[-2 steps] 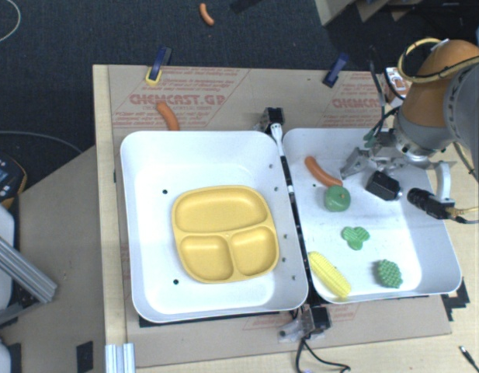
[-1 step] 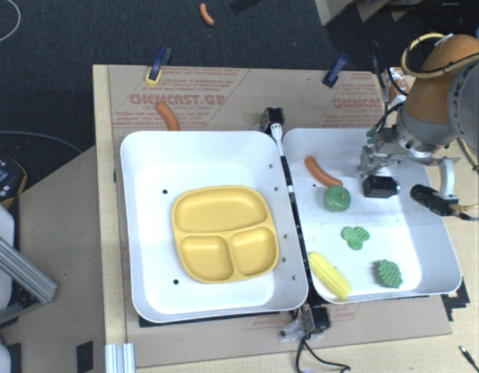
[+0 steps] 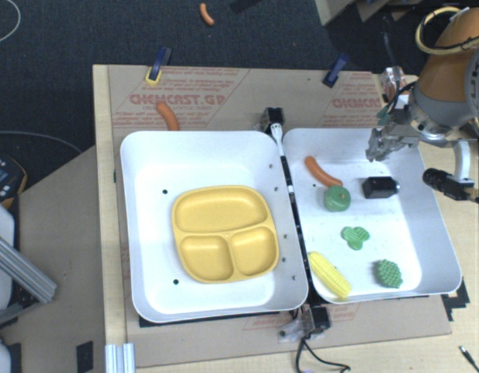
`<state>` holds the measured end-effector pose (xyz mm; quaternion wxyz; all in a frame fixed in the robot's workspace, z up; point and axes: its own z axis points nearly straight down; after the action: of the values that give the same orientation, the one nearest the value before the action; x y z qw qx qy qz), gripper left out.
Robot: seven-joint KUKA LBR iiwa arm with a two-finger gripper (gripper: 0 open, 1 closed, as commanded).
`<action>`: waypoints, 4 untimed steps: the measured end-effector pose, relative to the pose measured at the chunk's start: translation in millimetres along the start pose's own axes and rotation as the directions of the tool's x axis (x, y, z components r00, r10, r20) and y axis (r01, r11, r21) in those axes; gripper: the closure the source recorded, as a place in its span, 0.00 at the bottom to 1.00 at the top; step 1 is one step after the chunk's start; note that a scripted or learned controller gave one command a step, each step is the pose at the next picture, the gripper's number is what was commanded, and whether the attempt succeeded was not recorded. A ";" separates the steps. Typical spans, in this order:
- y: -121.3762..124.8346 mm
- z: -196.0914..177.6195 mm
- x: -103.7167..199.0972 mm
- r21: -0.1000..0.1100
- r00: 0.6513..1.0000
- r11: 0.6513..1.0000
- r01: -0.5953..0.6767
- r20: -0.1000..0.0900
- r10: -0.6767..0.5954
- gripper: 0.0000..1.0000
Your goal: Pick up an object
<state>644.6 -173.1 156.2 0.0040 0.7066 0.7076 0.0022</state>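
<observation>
The right bin (image 3: 433,224) holds several small items. An orange sausage (image 3: 323,172) lies near its far left. Just below that sits a round green fruit (image 3: 337,199), and a black block (image 3: 380,186) rests to the right of it. A small green leafy piece (image 3: 355,236), a yellow corn cob (image 3: 330,275) and a bumpy green piece (image 3: 388,273) lie toward the front. My gripper (image 3: 377,151) hangs over the far part of this bin, up and slightly behind the black block, with nothing seen in it.
The left bin (image 3: 146,208) carries a yellow divided plate (image 3: 223,231). Another orange sausage (image 3: 168,116) lies on the cardboard behind it. Blue clamps (image 3: 157,66) (image 3: 334,71) grip the far edge. The arm's body (image 3: 449,76) fills the upper right.
</observation>
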 end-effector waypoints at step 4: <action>-23.5 -59.2 110.2 0.012 1.000 1.000 0.005 -0.006 -0.005 1.00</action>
<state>620.5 -62.8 214.9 -0.0023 0.7049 0.7093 0.0003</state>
